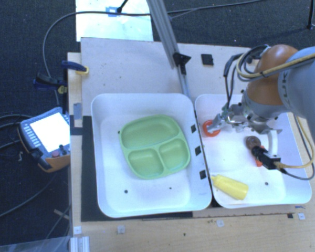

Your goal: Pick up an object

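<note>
In the right bin (pixel 299 193), our gripper (pixel 216 125) hovers at a small orange ring (pixel 210 128) near the left wall; we cannot tell how its jaws stand. The ring looks light and stiff, perhaps slippery; we would pinch across its rim.

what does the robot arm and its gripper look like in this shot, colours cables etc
The arm is a thick, rounded grey body with a glossy orange band above the wrist. Dark cables, one with a yellowish sheath, loop around the band. Below sits a grey metal wrist block, and the small silvery two-finger gripper juts from it. A black and orange fitting trails a cable.
</note>
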`<state>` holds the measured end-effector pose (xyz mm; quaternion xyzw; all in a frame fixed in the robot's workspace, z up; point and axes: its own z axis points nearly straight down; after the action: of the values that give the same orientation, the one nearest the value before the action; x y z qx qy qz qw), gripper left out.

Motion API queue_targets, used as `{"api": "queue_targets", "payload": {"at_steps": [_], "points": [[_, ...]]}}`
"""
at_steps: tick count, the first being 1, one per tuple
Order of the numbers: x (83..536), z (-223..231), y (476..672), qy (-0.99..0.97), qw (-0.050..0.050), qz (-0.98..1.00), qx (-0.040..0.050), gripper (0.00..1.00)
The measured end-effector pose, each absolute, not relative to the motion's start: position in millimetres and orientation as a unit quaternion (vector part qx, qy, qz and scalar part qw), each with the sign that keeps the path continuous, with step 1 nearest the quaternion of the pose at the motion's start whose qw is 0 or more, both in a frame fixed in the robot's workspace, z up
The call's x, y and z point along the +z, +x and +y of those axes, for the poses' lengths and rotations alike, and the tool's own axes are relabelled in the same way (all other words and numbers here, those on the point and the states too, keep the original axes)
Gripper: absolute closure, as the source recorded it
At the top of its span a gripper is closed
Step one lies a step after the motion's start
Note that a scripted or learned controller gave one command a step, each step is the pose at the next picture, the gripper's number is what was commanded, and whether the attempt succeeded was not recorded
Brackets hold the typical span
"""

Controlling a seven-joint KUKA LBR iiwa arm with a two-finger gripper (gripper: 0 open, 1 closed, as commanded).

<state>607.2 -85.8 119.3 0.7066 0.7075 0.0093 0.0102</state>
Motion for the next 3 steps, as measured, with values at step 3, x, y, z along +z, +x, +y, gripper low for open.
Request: {"api": "queue_targets", "payload": {"at_steps": [3], "points": [[222,-90,607.1,0.706,0.003,0.708,0.0020,1.00]]}}
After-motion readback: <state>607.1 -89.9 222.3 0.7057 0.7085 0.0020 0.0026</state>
